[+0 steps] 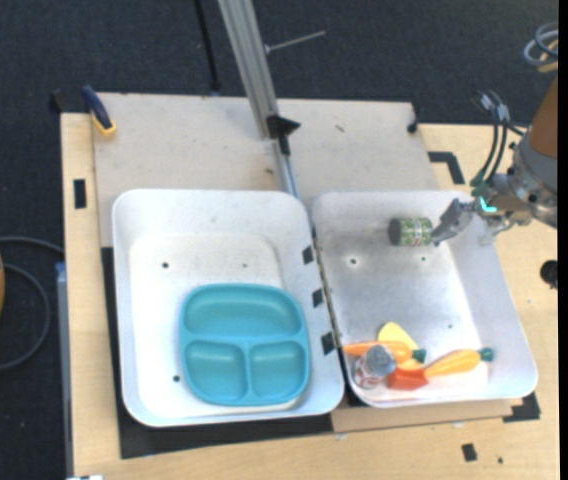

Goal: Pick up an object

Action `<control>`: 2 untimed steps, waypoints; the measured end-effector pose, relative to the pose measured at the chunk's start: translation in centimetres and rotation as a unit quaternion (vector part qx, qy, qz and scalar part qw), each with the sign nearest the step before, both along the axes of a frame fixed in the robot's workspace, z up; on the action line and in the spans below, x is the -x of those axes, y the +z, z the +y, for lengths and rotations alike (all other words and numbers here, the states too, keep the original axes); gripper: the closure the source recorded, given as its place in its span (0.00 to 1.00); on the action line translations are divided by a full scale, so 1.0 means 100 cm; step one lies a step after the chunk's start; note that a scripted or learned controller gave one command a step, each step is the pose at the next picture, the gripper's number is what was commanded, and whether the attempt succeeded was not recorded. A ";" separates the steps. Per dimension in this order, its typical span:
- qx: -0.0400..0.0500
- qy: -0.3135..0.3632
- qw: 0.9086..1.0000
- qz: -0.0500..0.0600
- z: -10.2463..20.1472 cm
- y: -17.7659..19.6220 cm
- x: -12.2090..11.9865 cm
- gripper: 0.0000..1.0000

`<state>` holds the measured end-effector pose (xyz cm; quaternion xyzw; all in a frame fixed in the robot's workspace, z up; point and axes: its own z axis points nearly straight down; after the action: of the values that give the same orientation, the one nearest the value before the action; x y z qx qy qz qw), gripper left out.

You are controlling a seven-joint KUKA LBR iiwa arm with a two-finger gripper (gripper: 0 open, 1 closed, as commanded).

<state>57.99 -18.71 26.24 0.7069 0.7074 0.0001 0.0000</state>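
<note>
Right bin (pixel 484 298), far end: one small dark-and-green can (pixel 410 231) lying on its side, with my gripper (pixel 454 220) just to its right. Near end: a heap of orange, yellow and red toy pieces (pixel 404 358). Nothing is lifted yet (whether my jaws are open I cannot tell); the pick remains.

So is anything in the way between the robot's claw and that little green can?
Nothing visible is. The gripper sits right beside the green can near the far side of the right bin, with bare bin floor around it. The toy pile lies at the near edge, well apart.
</note>
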 end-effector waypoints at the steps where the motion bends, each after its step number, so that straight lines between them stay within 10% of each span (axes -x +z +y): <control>1: 0.000 0.000 1.000 -0.001 0.000 0.001 0.000 0.00; 2: 0.001 0.000 1.000 0.001 0.006 -0.045 -0.001 0.00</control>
<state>58.05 -18.06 21.76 0.7068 0.7074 -0.0012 -0.0003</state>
